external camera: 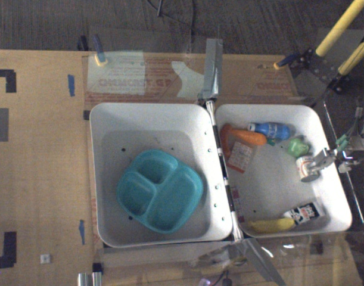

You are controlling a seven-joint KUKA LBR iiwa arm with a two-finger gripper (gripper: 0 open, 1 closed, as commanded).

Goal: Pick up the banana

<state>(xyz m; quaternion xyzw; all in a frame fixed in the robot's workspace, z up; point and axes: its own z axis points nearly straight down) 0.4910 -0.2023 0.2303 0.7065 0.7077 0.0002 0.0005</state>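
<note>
At the near edge of the right-hand shallow white bin [324, 124] lies the yellow curved banana [272, 224], flat on the bin floor close to the front wall, its long axis running roughly left to right along that wall. Just beside its right tip sits a small black-and-white carton [303, 213], close enough that I cannot tell whether they touch. Farther back on the right wall is the metal two-finger claw [317, 163], low over the bin near a small white cylindrical cup [303, 166]; whether its fingers are apart or together I cannot tell, and nothing is visibly held between them. So the banana lies toward the front and somewhat left of the claw, well apart from it. The coming move likely needs a reach forward, fingers set across the banana's short width. Beyond are a green lump [298, 146], an orange carrot-shaped toy [247, 137] and a blue plastic bottle [271, 128]. The left white bin [104, 124] holds a teal divided plate [160, 190].
</note>
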